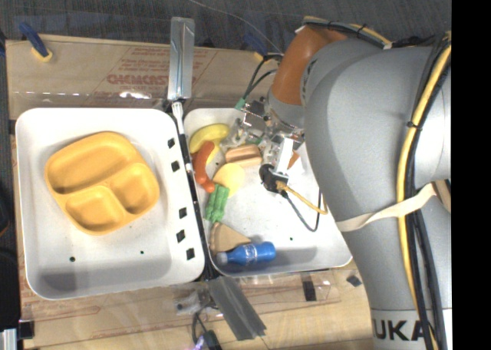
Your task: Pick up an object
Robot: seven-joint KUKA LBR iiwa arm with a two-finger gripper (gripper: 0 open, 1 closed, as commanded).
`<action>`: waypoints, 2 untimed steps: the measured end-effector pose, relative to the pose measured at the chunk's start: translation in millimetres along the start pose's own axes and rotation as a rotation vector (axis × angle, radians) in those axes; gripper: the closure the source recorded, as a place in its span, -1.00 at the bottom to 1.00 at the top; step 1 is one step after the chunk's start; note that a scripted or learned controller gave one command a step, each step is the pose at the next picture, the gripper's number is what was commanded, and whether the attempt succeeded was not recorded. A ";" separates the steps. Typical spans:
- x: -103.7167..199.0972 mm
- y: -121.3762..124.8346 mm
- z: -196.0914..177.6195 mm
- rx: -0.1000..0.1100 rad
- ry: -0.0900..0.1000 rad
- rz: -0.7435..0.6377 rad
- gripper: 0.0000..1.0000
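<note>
My gripper is low in the far part of the right bin, right above a brown sausage-like piece. Next to it lie a yellow banana, a red-orange carrot shape and a pale yellow round fruit. A green bean-like piece lies further toward the front. At the front edge a tan wedge and a blue bottle rest. The grey arm with its orange band covers the bin's right side.
The left bin holds a yellow divided tray. A metal divider strip runs between the bins at the back. A black cable loops across the right bin's floor.
</note>
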State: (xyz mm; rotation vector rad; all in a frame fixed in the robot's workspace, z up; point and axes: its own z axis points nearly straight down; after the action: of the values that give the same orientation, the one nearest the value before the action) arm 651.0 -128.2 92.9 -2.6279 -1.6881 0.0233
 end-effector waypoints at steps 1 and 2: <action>-1.9 -56.9 3.4 -0.017 0.002 -0.061 -1.00; 4.8 -57.6 -0.8 -0.020 0.001 -0.040 -1.00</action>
State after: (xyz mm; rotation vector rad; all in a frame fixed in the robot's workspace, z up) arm 600.6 -99.9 95.0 -2.6069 -1.7490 0.0044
